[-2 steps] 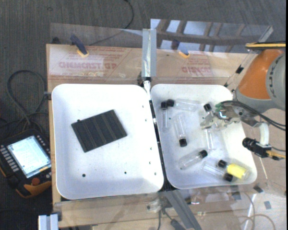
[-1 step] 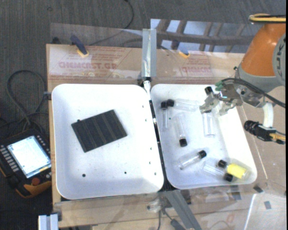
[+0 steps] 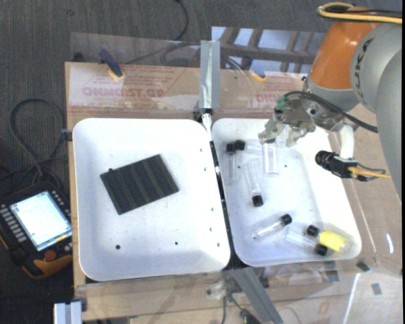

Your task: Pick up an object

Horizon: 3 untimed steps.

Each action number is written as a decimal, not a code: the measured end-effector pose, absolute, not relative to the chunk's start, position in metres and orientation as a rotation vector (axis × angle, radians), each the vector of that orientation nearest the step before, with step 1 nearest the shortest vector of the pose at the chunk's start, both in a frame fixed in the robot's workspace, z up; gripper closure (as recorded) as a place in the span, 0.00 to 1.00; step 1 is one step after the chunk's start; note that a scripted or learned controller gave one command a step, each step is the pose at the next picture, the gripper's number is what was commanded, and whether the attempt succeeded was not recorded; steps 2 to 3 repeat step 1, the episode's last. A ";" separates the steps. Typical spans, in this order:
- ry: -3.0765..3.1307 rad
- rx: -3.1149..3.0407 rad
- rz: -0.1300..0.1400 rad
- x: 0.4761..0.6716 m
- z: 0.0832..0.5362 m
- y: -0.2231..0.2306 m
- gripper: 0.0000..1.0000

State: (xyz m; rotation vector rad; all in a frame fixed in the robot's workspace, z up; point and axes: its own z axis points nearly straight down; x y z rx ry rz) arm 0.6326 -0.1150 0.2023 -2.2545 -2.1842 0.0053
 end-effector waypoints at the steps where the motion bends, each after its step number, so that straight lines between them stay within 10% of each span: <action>1: -2.128 -2.310 0.006 0.667 0.218 -0.065 1.00; 3: -2.128 -2.310 0.006 0.667 0.218 -0.065 1.00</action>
